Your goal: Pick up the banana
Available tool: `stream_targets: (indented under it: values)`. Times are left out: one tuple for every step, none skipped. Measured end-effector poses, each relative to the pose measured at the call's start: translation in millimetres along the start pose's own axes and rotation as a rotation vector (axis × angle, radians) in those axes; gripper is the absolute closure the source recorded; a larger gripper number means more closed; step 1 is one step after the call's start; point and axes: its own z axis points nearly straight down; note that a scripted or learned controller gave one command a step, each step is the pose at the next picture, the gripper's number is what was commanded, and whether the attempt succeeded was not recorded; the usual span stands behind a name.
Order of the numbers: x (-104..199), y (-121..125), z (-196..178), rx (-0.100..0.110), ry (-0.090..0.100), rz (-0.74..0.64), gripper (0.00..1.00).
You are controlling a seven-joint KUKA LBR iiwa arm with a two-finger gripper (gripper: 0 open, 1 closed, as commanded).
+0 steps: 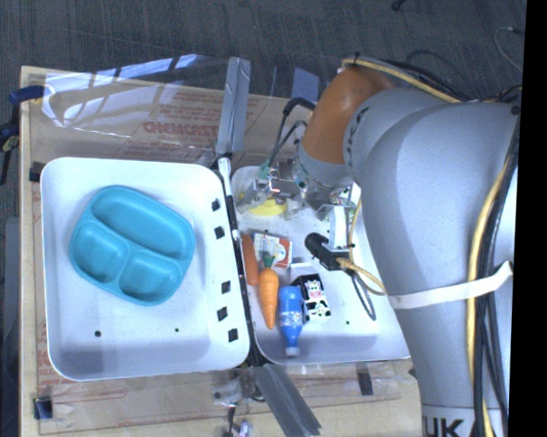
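1. Gripper and banana

We find the gripper (282, 188) over the far end of the right bin (377, 340), beyond the carrot (267, 297). The banana (267, 206) lies in the same bin, between the gripper and the carrot and much nearer the gripper. It lies just inside the wall that the right bin shares with the left bin (96, 350). In the view the gripper body overlaps the far edge of the banana. We cannot tell whether the two touch. We also cannot tell whether the gripper is released or clenched, because the wrist and its fittings cover the tips. For the same reason we cannot tell whether the banana is gripped.

2. Appearance of the banana

The banana shows as a small pale-yellow patch against the white bin floor. Its near edge is clear of other items. Its far part is hidden, so we cannot read its full outline or its direction.

3. Other items, placed from the carrot

- A packet (272, 251) with red and green print lies just beyond the carrot, toward the banana.
- A blue bottle (290, 318) lies just beside the carrot, on the arm side.
- A cow-print item (313, 296) lies beyond the bottle, farther from the carrot.
- A blue tray (132, 243) lies in the left bin, well apart from the carrot.
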Motion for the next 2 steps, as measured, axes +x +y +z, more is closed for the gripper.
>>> stream_targets:
  values:
    - [2.0, 0.3, -10.0, 0.002, 0.000, -0.008, 1.00]
    - [109.8, -42.4, -100.5, -0.001, 0.000, -0.480, 1.00]
